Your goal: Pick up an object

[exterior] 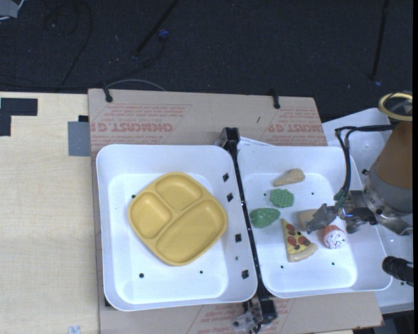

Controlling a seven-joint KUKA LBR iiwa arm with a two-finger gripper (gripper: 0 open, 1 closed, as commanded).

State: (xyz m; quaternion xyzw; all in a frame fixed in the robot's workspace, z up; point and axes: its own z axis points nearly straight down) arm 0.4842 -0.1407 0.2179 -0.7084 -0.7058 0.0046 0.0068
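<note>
I have the end effector (325, 216) low in the right bin (348, 273), reaching in from the right, and I cannot tell from this angle whether it is open, closed or gripping anything. Its dark tip sits over a small tan piece (305, 218), just above the pizza slice (297, 241) and beside a red-and-white round toy (334, 238). Further left lie a dark green leafy piece (265, 217) and a lighter green bumpy one (281, 198), with a beige potato-shaped toy (288, 177) near the far wall. The left bin (118, 270) holds a yellow divided plate (178, 218).

My worry is crowding. The tan piece, pizza slice and round toy lie close together, so I judge a closing stroke could catch two at once or nudge one aside and come up with nothing. The round toy looks likely to roll if bumped. The pizza slice lies flat, which could give little to bite on. The cable (345, 160) looping by the wrist could also snag.
</note>
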